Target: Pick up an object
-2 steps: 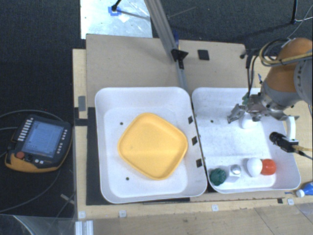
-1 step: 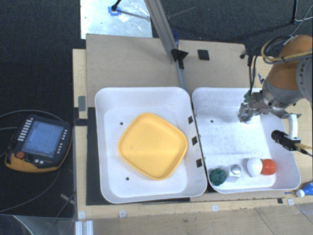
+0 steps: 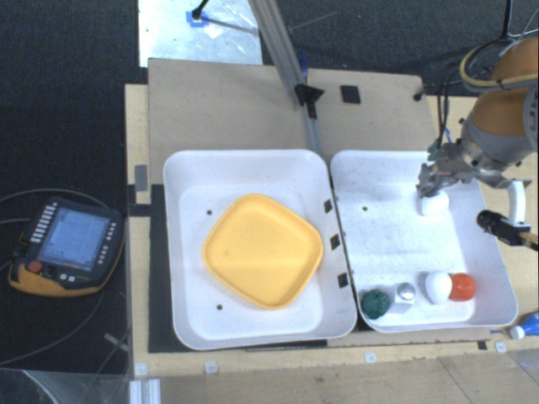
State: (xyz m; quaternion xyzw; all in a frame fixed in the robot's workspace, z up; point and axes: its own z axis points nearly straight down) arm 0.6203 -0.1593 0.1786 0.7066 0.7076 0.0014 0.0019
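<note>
Pincer (image 3: 437, 183) sits right over a small round white object (image 3: 434, 204), no long axis; can't tell its grip honestly.

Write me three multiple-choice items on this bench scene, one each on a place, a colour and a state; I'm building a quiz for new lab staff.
1. Where does the yellow plate lie?
A. left bin
B. right bin
C. bench

2. What colour is the ball beside the white ball?
A. blue
B. orange
C. black

3. Where is the tool?
A. over the left bin
B. above the pendant
C. low over the right bin

Answers: 1 A, the plate fills the left bin. 2 B, the orange ball touches it. 3 C, it hangs right above a white object.
</note>
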